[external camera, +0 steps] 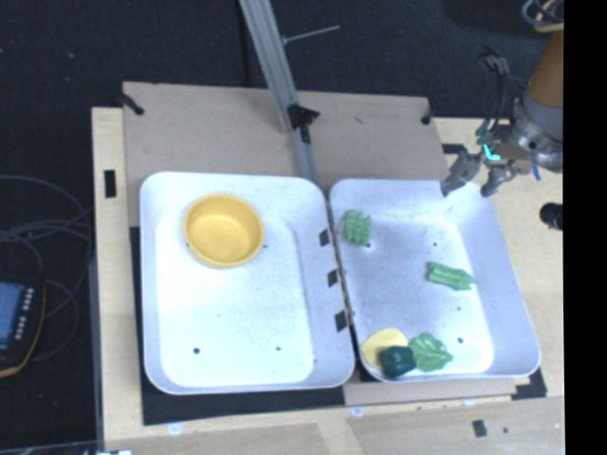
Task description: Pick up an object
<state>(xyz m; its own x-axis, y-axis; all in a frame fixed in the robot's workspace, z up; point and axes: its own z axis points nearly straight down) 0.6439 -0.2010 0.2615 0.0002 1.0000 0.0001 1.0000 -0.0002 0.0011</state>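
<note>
Hand: the arm's two-finger hand point(477, 180) hangs at the far right corner of the right-hand shallow white plastic bin point(493, 245), just over its rim; its two dark fingers point(457, 176) stand apart with nothing between them, so it is spread and carrying nothing
Nearest thing: the long flat green leaf-like plastic piece point(449, 276) lies in the right bin, nearer the camera than the hand and a little to the view's left of it
Long axis: that piece runs roughly across the view, left to right with a slight slant; by my judgement the fingers would have to close across its short side
Next nearest: the small knobbly green plastic lump point(357, 227) sits near the bin's left wall, well apart from the hand toward the view's left
Near-corner cluster: a pale yellow rounded piece point(379, 342), a dark teal block point(396, 359) and a green leafy toy point(431, 351) lie touching or nearly so at the front of the right bin, farthest from the hand
Left bin: a round yellow plastic bowl point(224, 229) stands upright in the left-hand white bin point(237, 349), well apart from the hand
Which way to go: down and toward the front of the surface point(237, 425), I judge
Writing: no brand, label or readable lettering can be made out on any thing
</note>
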